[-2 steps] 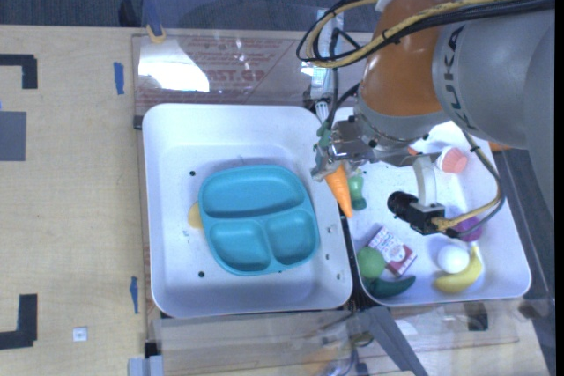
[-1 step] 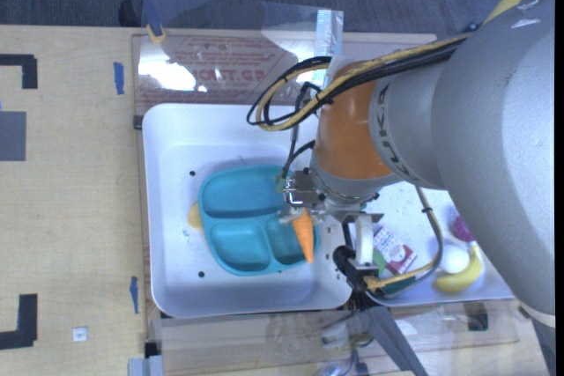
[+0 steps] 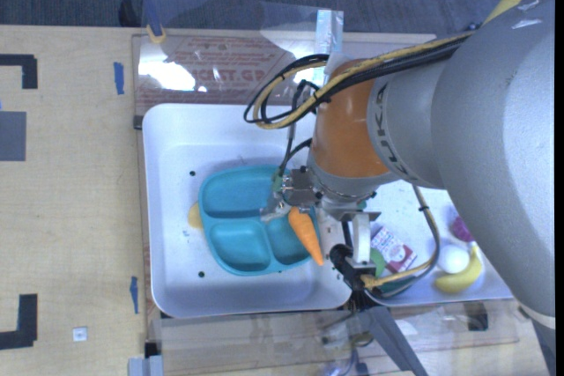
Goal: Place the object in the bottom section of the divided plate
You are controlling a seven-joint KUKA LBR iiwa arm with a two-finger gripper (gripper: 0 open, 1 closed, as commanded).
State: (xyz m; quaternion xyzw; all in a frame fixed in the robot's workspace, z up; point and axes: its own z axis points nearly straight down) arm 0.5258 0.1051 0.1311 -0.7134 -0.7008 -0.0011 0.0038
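A blue divided plate [image 3: 242,220] lies in the left white bin [image 3: 167,189], with one wide section at the top and smaller sections below. An orange carrot [image 3: 306,236] slants over the plate's right rim, above its lower right section. My gripper [image 3: 286,200] hangs right above the carrot's upper end, under the arm's orange band [image 3: 348,136]. The arm hides whether the carrot is gripped or merely lying there.
A small yellow object [image 3: 192,214] peeks out at the plate's left edge. The right bin holds a banana [image 3: 460,277], a white ball [image 3: 452,258], a purple item [image 3: 461,229] and a red and white packet [image 3: 394,246]. Black cables [image 3: 273,97] loop above the wrist.
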